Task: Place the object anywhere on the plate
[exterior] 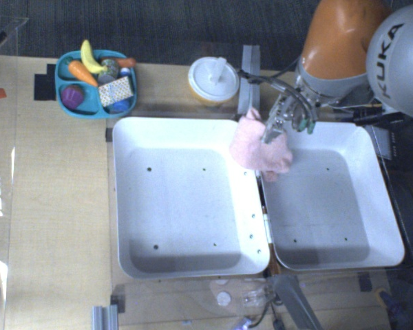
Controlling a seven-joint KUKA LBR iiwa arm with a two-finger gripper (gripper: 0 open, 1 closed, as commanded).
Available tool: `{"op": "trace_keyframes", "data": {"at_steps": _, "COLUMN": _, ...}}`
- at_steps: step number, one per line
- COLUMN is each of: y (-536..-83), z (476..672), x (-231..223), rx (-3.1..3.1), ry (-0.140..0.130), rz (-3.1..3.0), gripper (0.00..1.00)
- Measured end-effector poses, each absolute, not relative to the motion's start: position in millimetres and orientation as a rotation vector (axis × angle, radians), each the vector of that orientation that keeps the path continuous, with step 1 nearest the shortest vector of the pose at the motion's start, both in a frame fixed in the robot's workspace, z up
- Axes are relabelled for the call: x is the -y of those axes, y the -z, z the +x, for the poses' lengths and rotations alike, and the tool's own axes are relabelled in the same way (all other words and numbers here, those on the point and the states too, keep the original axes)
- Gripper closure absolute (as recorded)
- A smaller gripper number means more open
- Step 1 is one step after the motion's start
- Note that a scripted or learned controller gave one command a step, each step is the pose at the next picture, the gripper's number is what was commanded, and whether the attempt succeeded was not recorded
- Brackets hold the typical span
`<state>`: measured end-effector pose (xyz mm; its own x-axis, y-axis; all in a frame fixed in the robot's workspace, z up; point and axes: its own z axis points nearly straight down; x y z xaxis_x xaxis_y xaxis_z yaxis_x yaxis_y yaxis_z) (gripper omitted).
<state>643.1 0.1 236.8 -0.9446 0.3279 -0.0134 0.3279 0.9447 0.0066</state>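
A soft pink cloth-like object (256, 151) hangs over the divide between the two bins, near their back edge. My gripper (270, 135) reaches down from the right, and its fingers are pinched on the upper right part of the pink object. The blue divided plate (89, 114) sits on the bench at the far left, beyond the left bin's back corner and well apart from the gripper. It holds a toy banana (89, 57), a carrot (81, 71), a purple piece (72, 96) and a patterned block (115, 90).
The left white bin (186, 198) and the right white bin (330, 205) lie side by side. A round white-and-yellow lidded cup (213, 80) stands behind the left bin, between plate and arm. The arm's orange and grey body (351, 33) fills the top right.
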Motion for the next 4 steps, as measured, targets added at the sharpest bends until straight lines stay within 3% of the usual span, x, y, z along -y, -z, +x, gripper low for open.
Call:
{"op": "trace_keyframes", "data": {"at_steps": 1, "y": -243.7, "z": 640.2, "x": -56.0, "rx": -3.126, "ry": -0.006, "rz": 0.004, "gripper": 1.0}}
{"op": "trace_keyframes", "data": {"at_steps": 4, "y": -226.7, "z": 646.0, "x": -210.2, "rx": -3.13, "ry": -0.009, "rz": -0.003, "gripper": 1.0}}
